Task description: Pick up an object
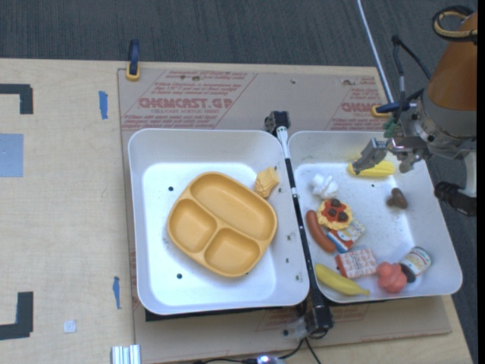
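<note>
- You see the arm (pixel 455 74) reaching in from the right, with its jaws over the upper part of the right bin (pixel 447 237).
- The jaws sit at the yellow corn (pixel 377 170); you cannot tell whether they are spread or pinching it.
- The corn lies near the back wall of the right bin.
- In the same bin you find a brown lump (pixel 397 198), a white piece (pixel 325 184), a pizza slice (pixel 336 213), a hot dog (pixel 319 230), a banana (pixel 339 279), a wafer (pixel 356 262), a red fruit (pixel 392 277) and a small can (pixel 416 261).
- The left bin (pixel 144 203) holds a yellow divided plate (pixel 220 224) and a small yellow piece (pixel 266 181) just beside its upper right rim.
- Both bins rest on the table (pixel 61 203).
</note>
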Robot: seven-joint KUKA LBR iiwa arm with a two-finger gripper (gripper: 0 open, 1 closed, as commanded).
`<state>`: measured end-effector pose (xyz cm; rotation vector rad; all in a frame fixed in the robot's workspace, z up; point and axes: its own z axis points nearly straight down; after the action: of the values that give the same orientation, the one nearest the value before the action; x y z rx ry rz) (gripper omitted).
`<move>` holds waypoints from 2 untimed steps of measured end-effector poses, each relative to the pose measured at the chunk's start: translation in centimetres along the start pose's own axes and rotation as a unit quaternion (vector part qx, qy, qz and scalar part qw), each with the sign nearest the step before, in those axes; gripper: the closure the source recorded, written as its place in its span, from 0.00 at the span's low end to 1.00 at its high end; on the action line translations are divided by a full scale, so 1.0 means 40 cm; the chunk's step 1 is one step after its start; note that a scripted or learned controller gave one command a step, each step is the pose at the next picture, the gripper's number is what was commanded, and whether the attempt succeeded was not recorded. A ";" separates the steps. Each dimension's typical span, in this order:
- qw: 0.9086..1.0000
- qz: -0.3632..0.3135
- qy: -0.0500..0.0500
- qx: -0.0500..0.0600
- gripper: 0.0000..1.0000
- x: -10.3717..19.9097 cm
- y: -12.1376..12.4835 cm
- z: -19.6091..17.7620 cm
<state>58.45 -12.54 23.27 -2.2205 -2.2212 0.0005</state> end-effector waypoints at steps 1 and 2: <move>1.000 0.000 0.000 -0.001 0.00 0.012 0.027 0.319; 1.000 0.000 0.000 -0.005 0.00 0.047 -0.132 0.361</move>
<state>53.17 -10.67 8.83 -2.2263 -2.2252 -0.0096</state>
